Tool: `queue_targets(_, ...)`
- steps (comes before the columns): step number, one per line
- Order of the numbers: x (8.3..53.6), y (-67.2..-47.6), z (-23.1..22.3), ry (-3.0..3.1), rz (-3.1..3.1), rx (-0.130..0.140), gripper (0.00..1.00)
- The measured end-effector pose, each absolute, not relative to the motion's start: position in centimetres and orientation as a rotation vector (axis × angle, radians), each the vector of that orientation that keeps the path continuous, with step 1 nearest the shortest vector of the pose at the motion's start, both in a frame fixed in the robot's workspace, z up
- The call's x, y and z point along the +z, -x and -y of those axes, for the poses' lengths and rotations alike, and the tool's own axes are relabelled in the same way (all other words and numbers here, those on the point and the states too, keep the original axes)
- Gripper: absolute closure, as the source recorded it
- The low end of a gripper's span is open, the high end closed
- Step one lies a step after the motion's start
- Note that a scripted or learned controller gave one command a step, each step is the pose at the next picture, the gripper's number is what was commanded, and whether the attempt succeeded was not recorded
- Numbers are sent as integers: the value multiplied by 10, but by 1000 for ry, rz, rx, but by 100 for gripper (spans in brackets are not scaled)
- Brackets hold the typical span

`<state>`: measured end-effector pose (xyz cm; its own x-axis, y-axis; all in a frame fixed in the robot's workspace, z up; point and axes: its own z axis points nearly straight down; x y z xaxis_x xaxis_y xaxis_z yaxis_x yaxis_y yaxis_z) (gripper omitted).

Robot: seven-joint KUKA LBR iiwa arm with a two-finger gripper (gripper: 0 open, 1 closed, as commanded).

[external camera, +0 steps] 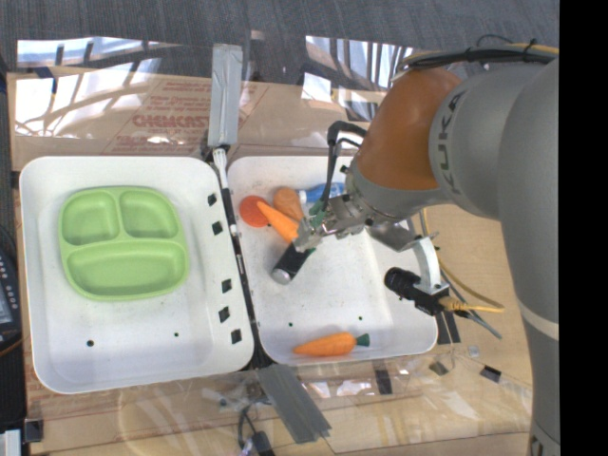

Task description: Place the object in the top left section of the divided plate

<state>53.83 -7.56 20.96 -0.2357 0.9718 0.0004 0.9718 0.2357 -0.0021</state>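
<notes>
The grey arm's claw [306, 238] is hovering among toys in the right white bin [380, 335]; its grip cannot be told, and the green divided plate [122, 242] is sitting unfilled.

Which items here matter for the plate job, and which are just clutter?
Job:
- green plate, in the left bin
- its top left section
- hand, over the right bin

Which object is meant, I cannot tell.

Lying in the right bin:
- carrot near the front
- orange toys
- dark cylinder
- blue item
</notes>
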Motion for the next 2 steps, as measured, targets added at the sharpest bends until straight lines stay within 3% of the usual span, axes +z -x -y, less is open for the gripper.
queue_targets(1, 251, -477, 113, 2040, 2386, 3, 100)
queue_targets(2, 190, -476, 77, 1797, 2572, 3, 100)
